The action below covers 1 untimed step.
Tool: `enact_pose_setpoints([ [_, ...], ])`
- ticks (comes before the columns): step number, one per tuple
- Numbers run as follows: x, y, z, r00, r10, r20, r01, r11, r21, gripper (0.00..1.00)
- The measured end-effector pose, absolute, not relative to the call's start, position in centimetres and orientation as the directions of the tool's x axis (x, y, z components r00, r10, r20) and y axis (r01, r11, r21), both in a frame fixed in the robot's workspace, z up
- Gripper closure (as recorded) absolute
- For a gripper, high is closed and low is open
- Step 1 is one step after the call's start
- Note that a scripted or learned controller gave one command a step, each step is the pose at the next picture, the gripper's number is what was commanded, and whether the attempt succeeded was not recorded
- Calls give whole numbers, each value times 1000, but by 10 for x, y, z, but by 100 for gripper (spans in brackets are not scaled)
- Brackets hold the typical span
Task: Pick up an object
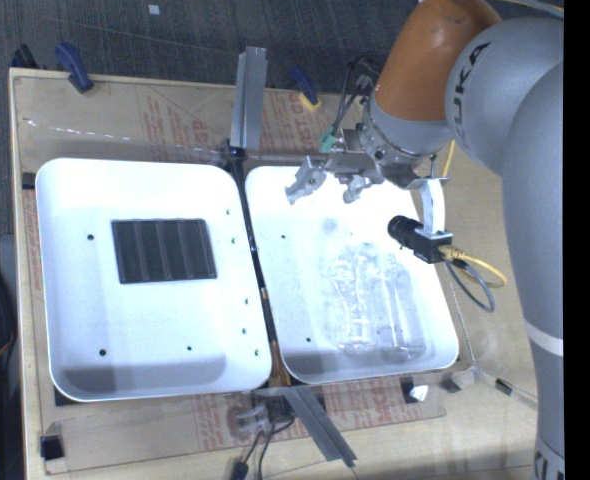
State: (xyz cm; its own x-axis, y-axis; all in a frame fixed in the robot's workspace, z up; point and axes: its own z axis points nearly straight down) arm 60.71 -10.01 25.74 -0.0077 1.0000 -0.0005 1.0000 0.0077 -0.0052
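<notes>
A clear, crinkled plastic object [370, 303] lies in the right bin [285, 268], toward its near right part. In the left bin [65, 298] a dark grey ribbed rectangular block [163, 250] lies flat near the middle. My gripper [325, 189] hangs over the far edge of the right bin, above and to the far left of the clear object. Its two silvery fingers [299, 185] stand apart with nothing between them, so it is open.
A metal divider bar [247, 98] rises at the back between the bins. Blue clamps [73, 68] sit on the bench's far edge. A black cable fitting [415, 236] with a yellow cable hangs over the right bin's right side.
</notes>
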Motion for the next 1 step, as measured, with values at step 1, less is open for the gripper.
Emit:
enact_pose_setpoints([
  [1,607,-100,257,-8,1000,0,1000,8,-5,0],
])
